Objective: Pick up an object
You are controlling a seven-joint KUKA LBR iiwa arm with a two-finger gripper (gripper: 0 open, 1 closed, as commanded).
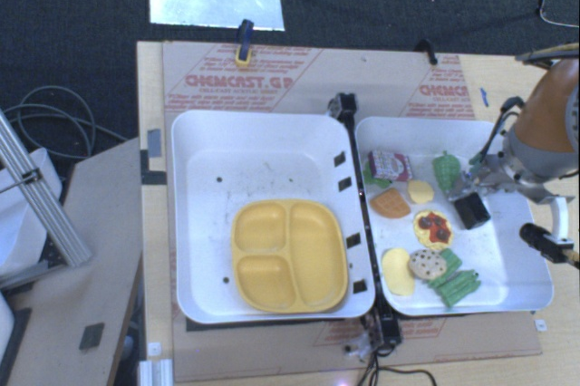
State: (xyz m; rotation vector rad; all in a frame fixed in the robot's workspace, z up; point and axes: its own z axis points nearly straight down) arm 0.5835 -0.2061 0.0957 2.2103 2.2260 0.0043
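The right bin (517,289) holds several toy foods. A red and white packet (390,165) lies at its back left, with a green leafy piece (446,168) to the right of it. Nearer the middle are an orange wedge (391,205), a small yellow round (420,191) and a yellow disc with red topping (433,228). Toward the front lie a pale yellow lump (396,271), a speckled cookie (425,264) and green pods (456,284). My gripper (468,190) hangs low over the bin's right half, just right of the green leafy piece. Nothing shows between its tips.
In the left bin (204,149) sits a yellow divided tray (290,255) toward the front. Black clips line the wall between the two bins (353,212). My arm (548,126) comes in over the right bin's far right rim.
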